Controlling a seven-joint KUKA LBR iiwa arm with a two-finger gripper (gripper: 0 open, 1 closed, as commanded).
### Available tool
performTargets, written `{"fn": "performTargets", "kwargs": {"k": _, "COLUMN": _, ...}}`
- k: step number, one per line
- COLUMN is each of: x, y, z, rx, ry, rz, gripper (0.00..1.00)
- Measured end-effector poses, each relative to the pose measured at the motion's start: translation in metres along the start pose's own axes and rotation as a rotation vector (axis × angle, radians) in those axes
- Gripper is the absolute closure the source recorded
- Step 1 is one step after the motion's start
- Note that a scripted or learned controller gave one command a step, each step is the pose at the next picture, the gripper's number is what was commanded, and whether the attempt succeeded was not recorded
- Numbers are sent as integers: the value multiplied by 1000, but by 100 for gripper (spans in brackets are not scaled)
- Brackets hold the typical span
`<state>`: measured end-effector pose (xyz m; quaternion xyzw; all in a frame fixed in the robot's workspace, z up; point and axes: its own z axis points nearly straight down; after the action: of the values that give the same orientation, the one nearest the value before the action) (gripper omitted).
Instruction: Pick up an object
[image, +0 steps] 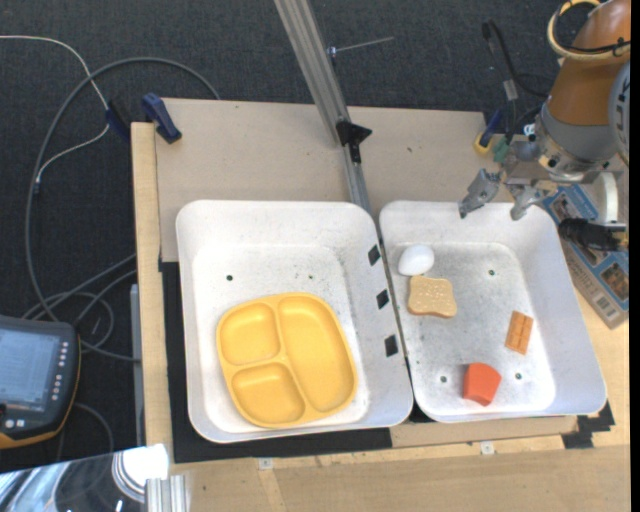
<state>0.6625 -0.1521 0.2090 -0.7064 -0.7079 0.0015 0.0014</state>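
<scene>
Nothing is picked up yet. The fingers (497, 200) hang apart over the far rim of the right bin (575, 330), with nothing between them. All candidates lie below them, toward the near side: a white ball (416, 260) and a toast slice (432, 297) down and to the left, an orange cracker (519, 332) almost straight below, and a red block (481, 383) farthest away. The yellow tray (286, 357) sits in the left bin (200, 300), well apart. I judge that choosing, lowering, closing and lifting all remain.
</scene>
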Motion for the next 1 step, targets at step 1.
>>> {"fn": "performTargets", "kwargs": {"k": 1, "x": -4, "y": -50, "z": 119, "rx": -1, "ry": 3, "rz": 6, "gripper": 0}}
